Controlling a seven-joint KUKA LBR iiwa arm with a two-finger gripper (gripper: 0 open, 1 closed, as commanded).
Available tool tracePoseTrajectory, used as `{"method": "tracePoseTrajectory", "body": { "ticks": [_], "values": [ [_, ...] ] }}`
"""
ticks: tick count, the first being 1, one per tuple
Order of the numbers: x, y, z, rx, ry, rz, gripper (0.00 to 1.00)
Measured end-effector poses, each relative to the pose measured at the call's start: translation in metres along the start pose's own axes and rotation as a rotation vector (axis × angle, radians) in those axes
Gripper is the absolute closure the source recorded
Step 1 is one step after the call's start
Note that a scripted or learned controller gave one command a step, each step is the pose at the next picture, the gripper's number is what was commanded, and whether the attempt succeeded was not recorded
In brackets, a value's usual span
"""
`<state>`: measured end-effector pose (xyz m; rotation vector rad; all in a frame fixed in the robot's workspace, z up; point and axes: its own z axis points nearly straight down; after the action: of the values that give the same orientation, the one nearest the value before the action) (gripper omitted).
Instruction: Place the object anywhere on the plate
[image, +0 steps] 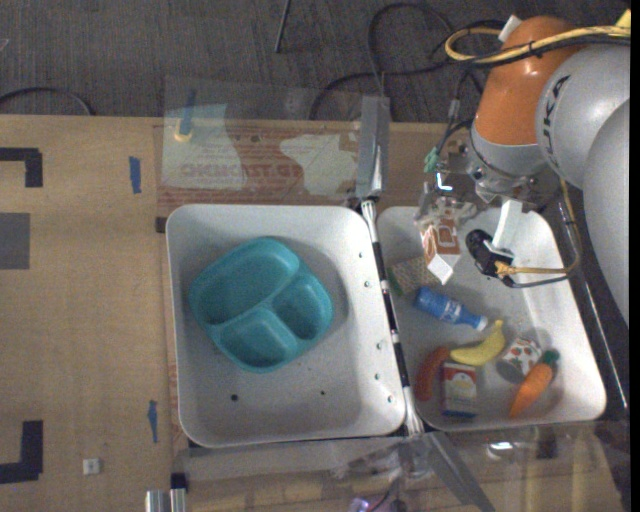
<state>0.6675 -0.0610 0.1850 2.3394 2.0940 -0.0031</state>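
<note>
Toy carrot (531, 388) lies at the right bin's (580, 330) near edge; teal plate (262, 302) sits in the left bin (200, 400); claw (447, 212) seemingly clamps a small carton (439, 248) over the right bin's far corner.

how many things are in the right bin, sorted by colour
Right bin, by main colour, as far as the view lets me tell:
Blue: 1, bottle
Yellow: 1, banana
Orange: 1, carrot
Red: 2, sausage-like piece, small carton
White with print: 2, box under the gripper, small cup
Tan: 1, flat piece
Total: 8
</note>
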Motion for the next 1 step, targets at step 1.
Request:
{"method": "tracePoseTrajectory", "body": {
  "ticks": [1],
  "values": [
    [0.0857, -0.0257, 0.0004, 0.004, 0.003, 0.218, 1.00]
  ]
}}
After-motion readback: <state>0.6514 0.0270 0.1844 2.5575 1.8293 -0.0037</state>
